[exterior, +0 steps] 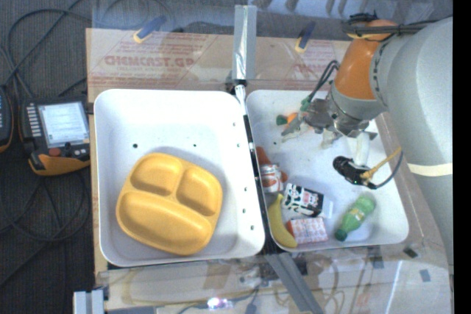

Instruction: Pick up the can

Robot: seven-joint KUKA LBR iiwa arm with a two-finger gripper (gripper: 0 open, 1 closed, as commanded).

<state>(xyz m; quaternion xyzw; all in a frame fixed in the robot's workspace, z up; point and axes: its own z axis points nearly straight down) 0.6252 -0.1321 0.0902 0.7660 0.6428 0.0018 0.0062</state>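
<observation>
The can [271, 177], red and silver, sits against the left wall of the right bin [397, 228], just above a banana [280, 225]. My gripper [318, 120] hangs over the far part of that bin, up and to the right of the can and well apart from it. Nothing shows held in it. A small orange and green item [288, 118] lies just left of the gripper.
A black and white carton [303, 198] lies right beside the can, with a pink packet [308, 230] below it and a green bottle [355, 217] at the near right. A yellow compartment tray [170, 201] rests in the left bin [118, 114].
</observation>
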